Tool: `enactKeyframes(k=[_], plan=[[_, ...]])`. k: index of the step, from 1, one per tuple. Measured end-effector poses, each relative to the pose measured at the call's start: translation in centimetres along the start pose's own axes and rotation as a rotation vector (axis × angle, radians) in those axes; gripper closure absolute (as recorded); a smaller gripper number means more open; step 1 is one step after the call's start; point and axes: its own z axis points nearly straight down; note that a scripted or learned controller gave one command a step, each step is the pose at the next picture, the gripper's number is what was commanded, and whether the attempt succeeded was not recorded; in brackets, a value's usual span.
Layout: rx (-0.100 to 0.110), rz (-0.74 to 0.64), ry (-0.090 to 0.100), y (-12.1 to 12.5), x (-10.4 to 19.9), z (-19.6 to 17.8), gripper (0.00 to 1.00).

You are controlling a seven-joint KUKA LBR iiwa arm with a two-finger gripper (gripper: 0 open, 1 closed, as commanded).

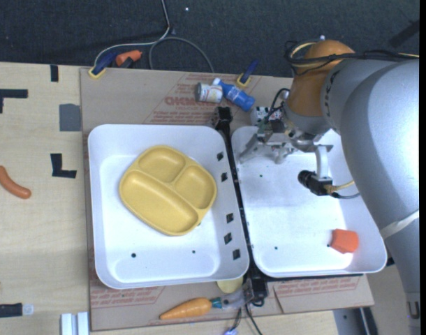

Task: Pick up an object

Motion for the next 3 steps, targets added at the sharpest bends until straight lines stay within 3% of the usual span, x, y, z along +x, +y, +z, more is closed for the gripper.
enactKeyframes(k=[1,2,3], plan=[[0.001,0.0,0.003,0.3,0.0,-1.1,0.0],[-0.003,0.002,0.0,-1.7,0.2,-0.1,0.0],[0.003,-0.002,0.002,0.3,-0.1,0.0,0.0]])
